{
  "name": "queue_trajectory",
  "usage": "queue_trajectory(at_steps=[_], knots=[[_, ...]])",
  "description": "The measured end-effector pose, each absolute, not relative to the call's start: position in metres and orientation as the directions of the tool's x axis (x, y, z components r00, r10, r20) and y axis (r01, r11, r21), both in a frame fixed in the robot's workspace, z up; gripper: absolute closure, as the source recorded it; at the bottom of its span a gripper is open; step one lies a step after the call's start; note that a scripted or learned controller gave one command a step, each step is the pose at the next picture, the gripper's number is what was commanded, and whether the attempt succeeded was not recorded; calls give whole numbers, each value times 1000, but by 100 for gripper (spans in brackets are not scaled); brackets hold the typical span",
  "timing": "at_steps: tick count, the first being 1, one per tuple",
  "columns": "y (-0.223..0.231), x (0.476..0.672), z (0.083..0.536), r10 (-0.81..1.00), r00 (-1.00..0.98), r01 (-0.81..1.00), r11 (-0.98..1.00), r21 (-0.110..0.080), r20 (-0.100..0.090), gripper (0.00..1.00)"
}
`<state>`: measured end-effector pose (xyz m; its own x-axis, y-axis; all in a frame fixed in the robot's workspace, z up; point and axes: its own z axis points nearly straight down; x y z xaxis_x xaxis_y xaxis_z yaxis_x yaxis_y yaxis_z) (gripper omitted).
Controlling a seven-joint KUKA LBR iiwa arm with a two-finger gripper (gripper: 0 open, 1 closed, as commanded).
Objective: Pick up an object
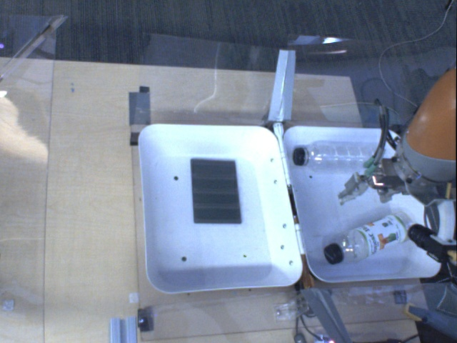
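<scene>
The scene is viewed by a single camera fixed above the bench (86, 191), looking down at a slant. Both white bins are taken in whole: the left bin (164, 263) is centred in the frame and the right bin (314, 256) is set toward the right edge. The far side of the bench and a strip of dark floor (214, 6) are seen along the top. The arm (432, 131) is seen entering from the right. The view is held at a moderate distance.

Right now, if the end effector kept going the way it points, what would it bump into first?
Probably the bare floor of the right bin, between the two plastic bottles. The end effector points down-left there, though depth is hard to judge.
</scene>
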<state>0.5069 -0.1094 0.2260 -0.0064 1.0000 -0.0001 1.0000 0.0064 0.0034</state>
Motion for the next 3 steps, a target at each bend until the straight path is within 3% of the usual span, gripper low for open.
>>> queue_trajectory(at_steps=[1, 2, 3], knots=[[-190, 488, 168, 998, 69, 998, -69, 2, -1, 0], [-202, 516, 89, 1000, 23, 1000, -23, 14, -3, 0], [-91, 587, 89, 997, -82, 997, 82, 14, 0, 0]])
